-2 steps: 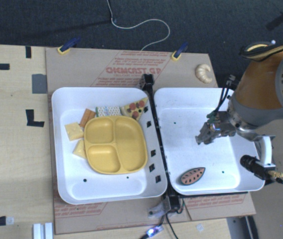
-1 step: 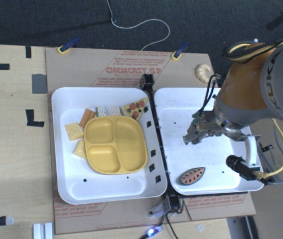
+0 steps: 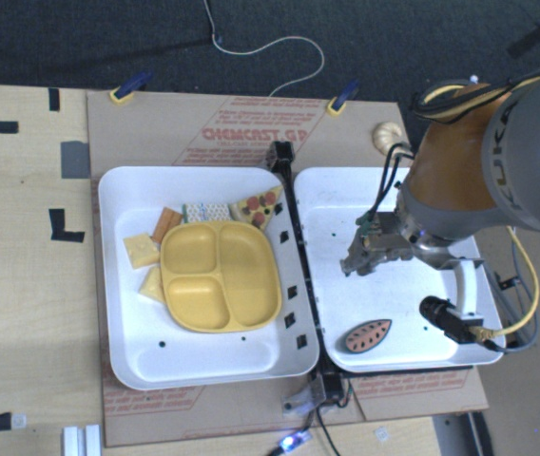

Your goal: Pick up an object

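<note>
Your arm comes in from the right, grey with the orange band, and hangs over the right bin. The gripper sits above the middle of that bin, a bit toward its far half, pointing left and down. I cannot tell how the fingers are set, they are dark and blur into each other from this angle, and I see nothing between them. The only loose thing in the right bin is a small reddish-brown oval piece with dark spots, lying flat near the bin's near edge, nearer than the gripper and apart from it. A black plug with a yellow cable hangs off the arm just right of that piece. In the left bin you have a yellow divided plate lying flat about in the middle, three compartments facing up. Several flat cards poke out from under its left and far sides: pale yellow ones on the left, an orange one, a patterned one, and a tan one with coloured dots at the far right corner by the divider. Both bins rest on a cardboard sheet on the bench.
</note>
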